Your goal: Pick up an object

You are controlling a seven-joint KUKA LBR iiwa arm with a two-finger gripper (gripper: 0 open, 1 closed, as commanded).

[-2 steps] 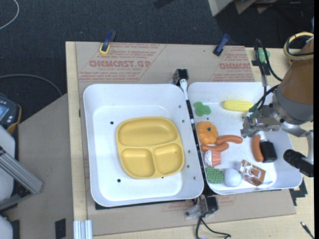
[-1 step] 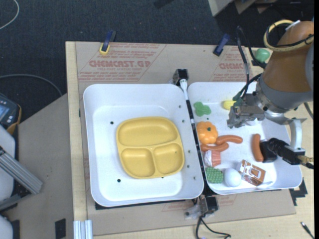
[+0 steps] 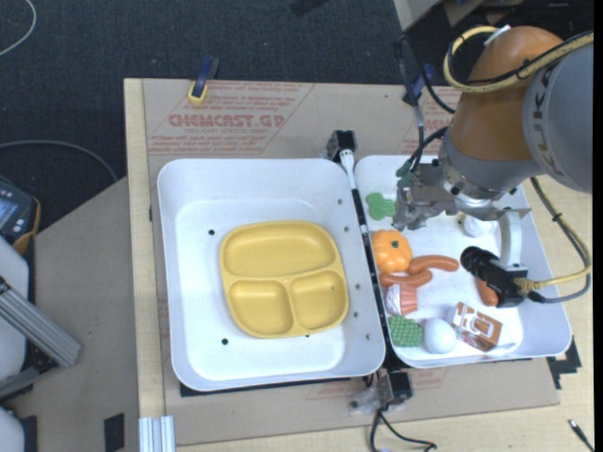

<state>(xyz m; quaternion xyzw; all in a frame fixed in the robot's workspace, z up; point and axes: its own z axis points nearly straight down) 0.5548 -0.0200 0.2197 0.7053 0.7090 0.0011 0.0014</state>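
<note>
Near the right bin's point(image 3: 556, 332) left wall lies the orange toy point(image 3: 391, 250), touching a sausage point(image 3: 431, 266), with a white egg point(image 3: 439, 335) further down. Just above them hangs the gripper point(image 3: 413, 217), presumably lining up a grasp; whether its fingers are spread or pressed together I cannot tell. Left, a yellow tray point(image 3: 281, 278) sits apart.

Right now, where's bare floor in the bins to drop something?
Left bin: a bare white band rings the yellow divided tray, widest along the top and left walls. Right bin is crowded: orange toy, sausage, white ball, green pieces and brown packet, with the end effector above them.
</note>
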